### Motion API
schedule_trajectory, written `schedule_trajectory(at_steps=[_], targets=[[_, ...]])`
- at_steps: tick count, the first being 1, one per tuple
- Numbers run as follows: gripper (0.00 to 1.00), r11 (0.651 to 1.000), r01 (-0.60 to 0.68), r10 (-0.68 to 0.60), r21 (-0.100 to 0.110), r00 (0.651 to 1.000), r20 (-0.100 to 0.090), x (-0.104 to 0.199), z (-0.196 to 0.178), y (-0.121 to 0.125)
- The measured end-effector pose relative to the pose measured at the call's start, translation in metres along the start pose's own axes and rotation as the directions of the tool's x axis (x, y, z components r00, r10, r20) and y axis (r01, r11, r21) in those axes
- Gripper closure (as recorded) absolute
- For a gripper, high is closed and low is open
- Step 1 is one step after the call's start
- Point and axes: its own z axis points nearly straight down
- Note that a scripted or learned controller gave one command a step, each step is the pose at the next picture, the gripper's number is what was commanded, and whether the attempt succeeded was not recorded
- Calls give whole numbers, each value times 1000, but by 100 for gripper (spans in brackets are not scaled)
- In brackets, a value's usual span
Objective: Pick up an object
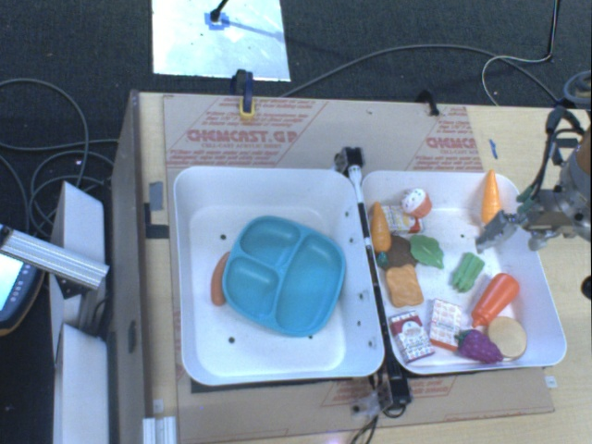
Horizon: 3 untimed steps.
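Gripper [495, 231] sits over the right edge of the right bin [555, 340], coming in from your right. Can't tell its state from this angle; nothing visibly held.

You've got no single target, task is any object. All candidates but one are in the right bin:
- orange cone-shaped carrot [490, 197] just above the gripper, near the bin's far wall, long axis roughly running away from camera
- green piece [467, 271] just below-left of the gripper
- red-orange pepper [497, 296] below the gripper, long axis tilted diagonally
- purple grapes [479, 345] and a pale round piece [508, 338] touching, at the near right corner
- rest clustered further left, towards the divider

Left bin [199, 359] holds the blue divided plate [282, 274] with a sausage-like piece [218, 278] tucked against its left edge. Well apart from the gripper, ignore.

My read: the carrot and green piece are nearest. For the carrot, you'd want the closing direction across its long axis. The grapes/round pair risk a double contact.
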Motion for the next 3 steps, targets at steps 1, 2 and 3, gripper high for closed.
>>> schedule_trajectory(at_steps=[1, 2, 3], targets=[[0, 1000, 0, 0, 3, 1000, -1, 0, 100, 48], [0, 1000, 0, 0, 2, 1000, -1, 55, 146, 77], [0, 1000, -3, 3, -10, 1000, 3, 60, 191, 56]])
